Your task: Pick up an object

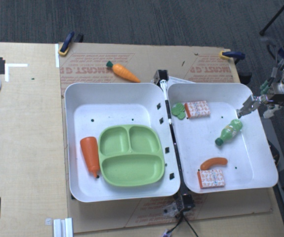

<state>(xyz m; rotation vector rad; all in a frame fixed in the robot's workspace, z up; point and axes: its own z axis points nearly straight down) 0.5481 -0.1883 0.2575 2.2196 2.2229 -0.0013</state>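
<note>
Pincer (245,108) poised over right bin (260,174) rim at far right edge; too small and blurred to tell how far open, nothing seen gripped. In that smooth white plastic bin: green bottle (229,132) lying tilted just below pincer, sausage-shaped orange piece (214,163), two printed cartons (197,109) (212,178), a round green lump (178,110) touching the upper carton. In left bin (77,102): glossy green three-compartment tray (132,155), orange cylinder (89,154) beside it. Toy carrot (122,71) on brown cardboard worktop (206,68) behind bins.
</note>
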